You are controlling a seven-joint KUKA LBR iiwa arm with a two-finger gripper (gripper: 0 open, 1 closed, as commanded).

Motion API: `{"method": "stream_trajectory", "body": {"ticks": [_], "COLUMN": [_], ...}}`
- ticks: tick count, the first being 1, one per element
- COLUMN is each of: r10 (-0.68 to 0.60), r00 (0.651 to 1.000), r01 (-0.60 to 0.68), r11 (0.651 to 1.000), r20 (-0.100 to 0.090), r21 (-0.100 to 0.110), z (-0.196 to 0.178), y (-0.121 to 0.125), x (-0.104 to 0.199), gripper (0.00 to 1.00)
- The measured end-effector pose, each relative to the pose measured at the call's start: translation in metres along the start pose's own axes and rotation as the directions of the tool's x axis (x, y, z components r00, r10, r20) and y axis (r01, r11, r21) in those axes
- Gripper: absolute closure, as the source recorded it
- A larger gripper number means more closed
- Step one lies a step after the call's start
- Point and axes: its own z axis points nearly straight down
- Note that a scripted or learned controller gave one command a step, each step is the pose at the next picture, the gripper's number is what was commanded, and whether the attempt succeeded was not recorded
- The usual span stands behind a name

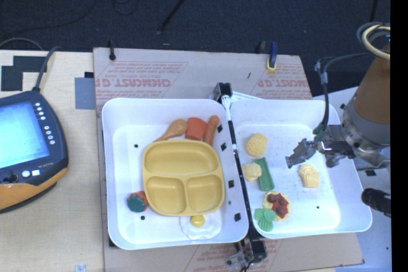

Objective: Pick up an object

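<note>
Gripper (298, 156) is hovering low in the right bin (344, 223), beside the corn piece (309, 175), likely lining up a grab. Fingers' state: cannot tell, nothing seen held.

Bright even light, soft shadows, slight blur.

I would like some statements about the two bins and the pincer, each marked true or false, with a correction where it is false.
1. The yellow divided plate lies in the left bin. True.
2. The pincer is above the left bin. False: it is over the right bin.
3. The green stick lies in the right bin. True.
4. The fried egg sits in the right bin. False: it is in the left bin, at the plate's lower edge.
5. The handheld screen rests inside a bin. False: it lies on the bench, left of both bins.
</note>
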Motion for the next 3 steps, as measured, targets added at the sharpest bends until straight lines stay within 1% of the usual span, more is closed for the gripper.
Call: {"method": "stream_trajectory", "body": {"ticks": [1,2,3], "r10": [-0.001,-0.001,0.008], "r00": [1.0,1.0,1.0], "r01": [0.001,0.001,-0.008], "r11": [1.0,1.0,1.0], "r20": [-0.001,0.004,0.003], "r21": [0.004,-0.007,-0.012], "z": [0.144,0.188,0.174], "y": [0.021,-0.009,-0.007], "x": [0.017,0.015,0.012], "gripper": [0.0,0.0,1.0]}}
